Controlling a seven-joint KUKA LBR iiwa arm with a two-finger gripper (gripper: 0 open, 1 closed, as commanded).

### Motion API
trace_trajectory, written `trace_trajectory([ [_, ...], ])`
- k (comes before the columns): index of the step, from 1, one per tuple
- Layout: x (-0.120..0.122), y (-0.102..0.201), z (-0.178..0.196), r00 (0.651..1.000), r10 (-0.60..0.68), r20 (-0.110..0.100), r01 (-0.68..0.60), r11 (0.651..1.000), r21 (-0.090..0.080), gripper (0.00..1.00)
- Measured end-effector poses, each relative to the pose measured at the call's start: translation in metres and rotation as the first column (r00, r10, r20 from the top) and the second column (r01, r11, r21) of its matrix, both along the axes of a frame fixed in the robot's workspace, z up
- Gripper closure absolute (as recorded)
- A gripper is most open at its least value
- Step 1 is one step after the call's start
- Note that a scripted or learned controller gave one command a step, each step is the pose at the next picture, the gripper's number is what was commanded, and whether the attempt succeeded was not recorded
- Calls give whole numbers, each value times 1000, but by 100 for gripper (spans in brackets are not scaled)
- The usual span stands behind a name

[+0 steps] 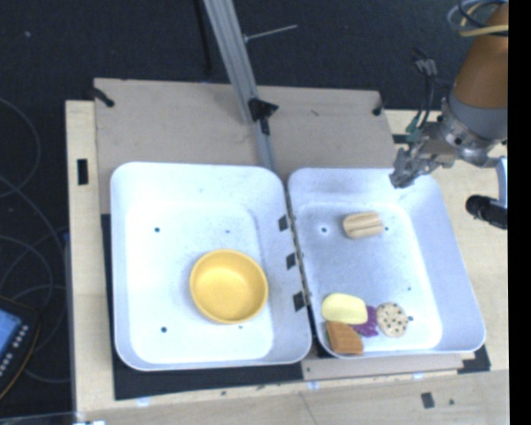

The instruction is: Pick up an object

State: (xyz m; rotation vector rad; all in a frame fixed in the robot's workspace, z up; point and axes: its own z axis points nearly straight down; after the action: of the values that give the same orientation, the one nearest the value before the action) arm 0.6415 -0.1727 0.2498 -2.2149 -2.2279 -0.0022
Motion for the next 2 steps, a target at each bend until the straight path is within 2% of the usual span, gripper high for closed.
trace_trajectory([
  [1,-23,38,-9,1000,-1,-1,1,1000,-2,100],
  [2,-39,84,0,1000,2,0,-2,1000,1,100],
])
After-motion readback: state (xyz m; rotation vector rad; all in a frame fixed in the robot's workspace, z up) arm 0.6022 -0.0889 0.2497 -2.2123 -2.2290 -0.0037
